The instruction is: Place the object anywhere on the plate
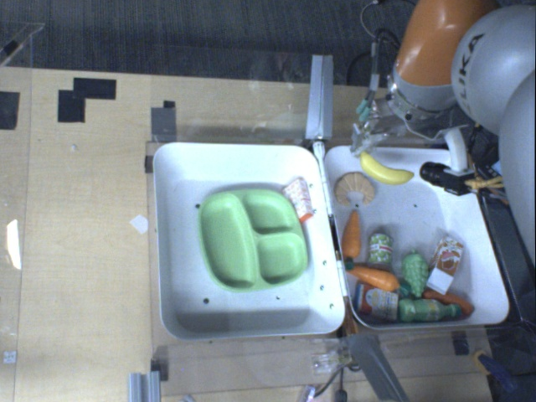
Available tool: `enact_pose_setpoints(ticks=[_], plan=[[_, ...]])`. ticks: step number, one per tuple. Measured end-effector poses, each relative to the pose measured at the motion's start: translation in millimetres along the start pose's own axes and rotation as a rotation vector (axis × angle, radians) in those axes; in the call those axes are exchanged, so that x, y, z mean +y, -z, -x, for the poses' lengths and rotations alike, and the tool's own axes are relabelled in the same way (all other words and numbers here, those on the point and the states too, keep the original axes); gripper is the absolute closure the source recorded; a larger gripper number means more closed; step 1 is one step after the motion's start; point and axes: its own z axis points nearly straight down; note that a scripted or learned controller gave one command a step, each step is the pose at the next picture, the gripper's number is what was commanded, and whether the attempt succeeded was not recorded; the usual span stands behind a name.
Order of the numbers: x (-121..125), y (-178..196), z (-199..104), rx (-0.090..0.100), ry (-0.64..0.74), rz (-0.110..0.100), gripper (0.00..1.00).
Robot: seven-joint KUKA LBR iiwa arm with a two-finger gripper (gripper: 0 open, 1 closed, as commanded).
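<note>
Green plate [251, 239] sitting in the left bin [180, 224], bare, nothing on it yet. Over at the right bin's [494, 296] far rim, claw [368, 136] hovering, nothing seen between the tips; open or closed, impossible to tell. Yellow banana [385, 170] lying just below and right of it, long axis roughly across the bin. Likely pick, then a carry leftward.

Bright, even overhead light washes out the two white bins [167, 249], nearly to glare. A soft shadow rings the green plate [251, 237]. The arm [494, 65] looms large and slightly soft at far right. A pale reflection marks the table [12, 245] at left.
</note>
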Motion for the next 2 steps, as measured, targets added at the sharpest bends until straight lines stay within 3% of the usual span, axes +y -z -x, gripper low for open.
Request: enact_pose_setpoints(ticks=[1, 2], plan=[[-20.8, 2.6, -89.6, 0.002, 0.128, -0.001, 1.00], [-36.7, 10.7, -96.0, 0.002, 0.170, -0.002, 1.00]])
